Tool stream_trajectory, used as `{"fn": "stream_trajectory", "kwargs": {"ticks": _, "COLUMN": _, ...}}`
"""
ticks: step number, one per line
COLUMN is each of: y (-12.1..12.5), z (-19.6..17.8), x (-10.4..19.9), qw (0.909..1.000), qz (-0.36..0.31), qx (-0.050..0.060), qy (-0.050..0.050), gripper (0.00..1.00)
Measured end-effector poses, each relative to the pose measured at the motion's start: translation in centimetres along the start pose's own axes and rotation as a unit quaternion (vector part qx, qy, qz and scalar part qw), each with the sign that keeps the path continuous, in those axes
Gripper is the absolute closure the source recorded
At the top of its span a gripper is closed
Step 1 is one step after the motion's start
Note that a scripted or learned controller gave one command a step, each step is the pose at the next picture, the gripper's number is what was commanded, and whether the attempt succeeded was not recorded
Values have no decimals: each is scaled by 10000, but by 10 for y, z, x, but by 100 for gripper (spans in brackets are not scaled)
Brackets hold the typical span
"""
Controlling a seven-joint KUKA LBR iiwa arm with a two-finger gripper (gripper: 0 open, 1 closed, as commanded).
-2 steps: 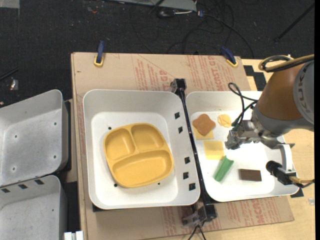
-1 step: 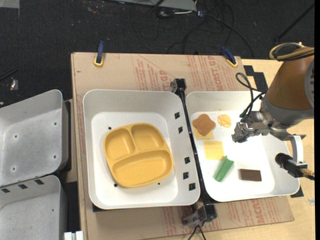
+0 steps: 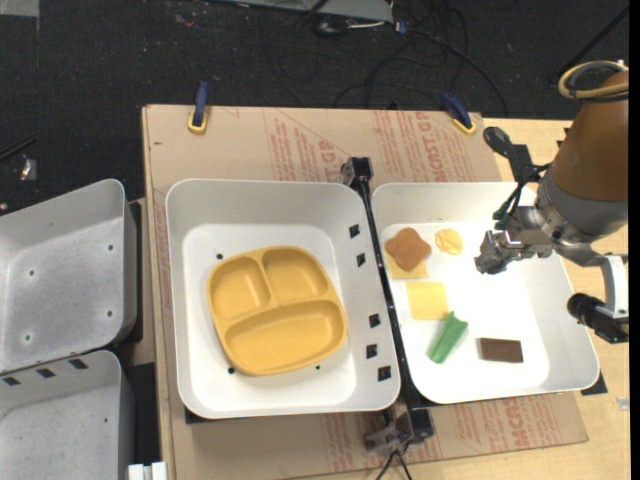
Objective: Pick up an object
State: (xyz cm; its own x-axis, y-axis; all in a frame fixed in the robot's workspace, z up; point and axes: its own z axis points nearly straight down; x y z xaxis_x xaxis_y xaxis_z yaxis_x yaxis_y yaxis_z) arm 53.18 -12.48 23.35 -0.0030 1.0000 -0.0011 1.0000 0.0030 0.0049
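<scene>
The arm reaches in from the right and its gripper (image 3: 492, 258) hangs over the right bin (image 3: 560, 368), near that bin's upper middle, so the step in hand looks like the approach before a grasp: nothing can be seen between the fingers, and how far the jaws stand apart cannot be told at this slant. 5 candidate objects lie on the bin's floor, all to the left of or below the gripper: a brown round piece (image 3: 407, 250), a small yellow piece (image 3: 449, 240) just beside it, a pale yellow square (image 3: 428, 300) below them, a green stick (image 3: 448, 338) lying tilted under the square, and a dark brown block (image 3: 500, 349) lower right. The small yellow piece is nearest the gripper, so it is the likeliest target; the next move would call for shifting left above a chosen piece, descending to the floor, and closing squarely on it, which may be hard since most pieces look flat. The left bin (image 3: 190, 268) holds a yellow divided tray (image 3: 277, 309) with 3 compartments. Red print runs across the cardboard sheet (image 3: 260, 143) under the bins, but it is upside down and partly covered, so it cannot be read with confidence.
</scene>
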Motion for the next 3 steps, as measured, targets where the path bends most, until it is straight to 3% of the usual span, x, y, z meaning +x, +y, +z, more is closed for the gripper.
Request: {"fn": "stream_trajectory", "kwargs": {"ticks": 3, "y": 8, "z": 8, "x": 163, "qw": 10000, "qz": -25, "qx": 32, "qy": 12, "gripper": 100}}
